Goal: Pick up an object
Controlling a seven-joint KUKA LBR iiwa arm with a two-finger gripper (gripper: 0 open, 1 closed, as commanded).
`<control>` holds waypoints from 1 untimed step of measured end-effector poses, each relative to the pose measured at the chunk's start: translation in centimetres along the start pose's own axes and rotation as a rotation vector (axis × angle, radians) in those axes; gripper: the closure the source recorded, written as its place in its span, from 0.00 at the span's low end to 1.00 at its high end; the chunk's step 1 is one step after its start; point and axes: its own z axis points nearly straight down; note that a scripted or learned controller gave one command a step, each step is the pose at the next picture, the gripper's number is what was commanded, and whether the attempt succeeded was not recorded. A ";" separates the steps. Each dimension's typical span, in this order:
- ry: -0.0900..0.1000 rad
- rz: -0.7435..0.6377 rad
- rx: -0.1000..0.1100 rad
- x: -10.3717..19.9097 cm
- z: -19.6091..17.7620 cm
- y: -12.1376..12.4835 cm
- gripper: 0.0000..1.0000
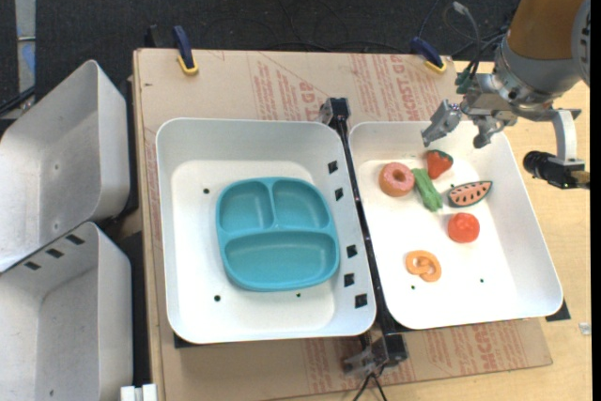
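Since the toy strawberry (pixel 439 163) lies just below the tool (pixel 463 128), toward the table's near edge, it looks the likeliest pick; the tool hangs spread and grasps nothing, over the far end of the right bin (pixel 526 282). Around it lie one pink doughnut (pixel 397 179), one green bean (pixel 428 192), one watermelon slice (pixel 469 193), one tomato (pixel 463 227) and one orange ring (pixel 424 265). One teal divided plate (pixel 278 234) sits in the left bin (pixel 188 202).
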 end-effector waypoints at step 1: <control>-0.002 -0.002 -0.012 0.0 -0.7 0.2 0.00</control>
